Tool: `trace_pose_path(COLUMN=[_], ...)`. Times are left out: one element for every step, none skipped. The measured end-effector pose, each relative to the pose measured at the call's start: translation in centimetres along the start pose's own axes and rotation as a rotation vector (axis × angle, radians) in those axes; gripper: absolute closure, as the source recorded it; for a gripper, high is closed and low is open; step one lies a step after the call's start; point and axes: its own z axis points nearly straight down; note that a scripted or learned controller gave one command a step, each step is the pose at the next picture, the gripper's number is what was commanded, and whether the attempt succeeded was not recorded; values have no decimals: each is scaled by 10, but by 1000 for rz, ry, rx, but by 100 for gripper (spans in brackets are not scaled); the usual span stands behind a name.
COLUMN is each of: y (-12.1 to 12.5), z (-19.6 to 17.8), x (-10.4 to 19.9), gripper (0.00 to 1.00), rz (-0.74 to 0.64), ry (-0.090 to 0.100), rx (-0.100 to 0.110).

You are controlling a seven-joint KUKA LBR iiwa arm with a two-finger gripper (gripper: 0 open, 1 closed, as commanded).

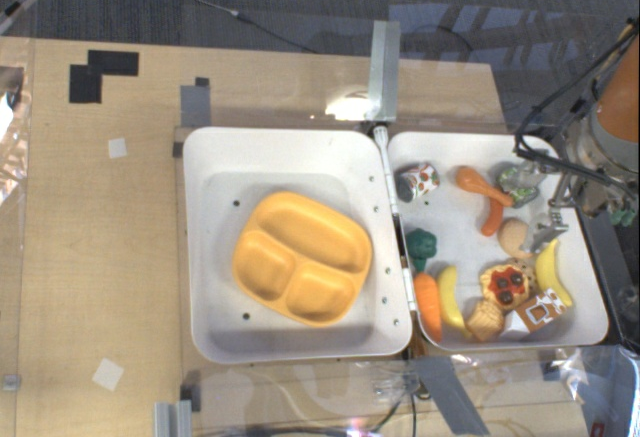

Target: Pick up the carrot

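Note:
The carrot point(428, 304) is orange and lies lengthwise at the near left corner of the right bin point(590, 325), its tip toward the front wall. A green leafy piece point(421, 245) sits just behind its thick end. The gripper point(545, 231) hangs over the right half of that bin, above a beige egg-shaped toy point(513, 237), well to the right of the carrot and behind it. It is open, and nothing is between its fingers. The grey arm point(610, 140) comes in from the right edge.
A yellow banana point(449, 298) lies against the carrot's right side. Further right are a waffle cone point(485, 320), a pizza slice point(506, 284) and a second banana point(553, 275). At the back are a small can point(418, 182) and an orange drumstick point(480, 187). The left bin point(210, 325) holds a yellow divided plate point(302, 256).

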Motion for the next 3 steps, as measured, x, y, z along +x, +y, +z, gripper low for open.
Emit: trace_pose_path(y=[17,19,11], z=[146,134,112], x=[-9,-11,-73], gripper=[0,100,100], rz=[-25,-31,25], ry=[-11,-17,-6], rx=[2,3,0])
